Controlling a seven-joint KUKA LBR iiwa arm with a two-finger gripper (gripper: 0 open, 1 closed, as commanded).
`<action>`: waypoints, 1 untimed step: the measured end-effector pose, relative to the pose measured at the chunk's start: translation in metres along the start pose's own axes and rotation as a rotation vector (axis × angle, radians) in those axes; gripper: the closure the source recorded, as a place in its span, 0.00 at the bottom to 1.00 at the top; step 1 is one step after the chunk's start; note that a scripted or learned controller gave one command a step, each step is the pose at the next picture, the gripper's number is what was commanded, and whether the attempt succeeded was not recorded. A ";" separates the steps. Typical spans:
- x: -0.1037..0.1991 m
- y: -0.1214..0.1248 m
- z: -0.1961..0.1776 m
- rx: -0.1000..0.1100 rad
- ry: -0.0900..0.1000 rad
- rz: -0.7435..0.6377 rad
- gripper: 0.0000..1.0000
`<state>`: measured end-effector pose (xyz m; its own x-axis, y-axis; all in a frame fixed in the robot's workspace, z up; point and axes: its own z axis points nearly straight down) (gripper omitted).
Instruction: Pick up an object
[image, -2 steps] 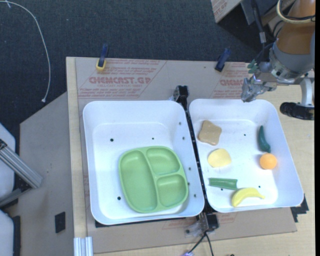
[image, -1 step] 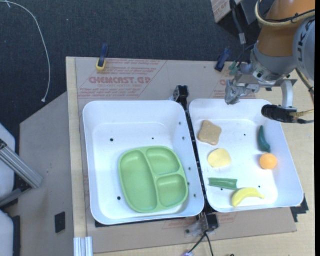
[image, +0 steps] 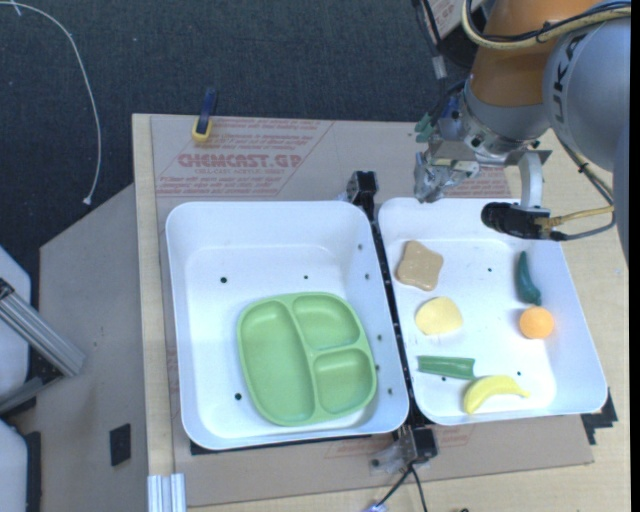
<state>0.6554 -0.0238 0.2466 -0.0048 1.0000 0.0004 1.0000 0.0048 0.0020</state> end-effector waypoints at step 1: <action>0.052 0.007 0.017 0.004 0.000 0.001 1.00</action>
<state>0.6620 0.0285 0.2298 -0.0039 1.0000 0.0003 1.0000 0.0039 -0.0019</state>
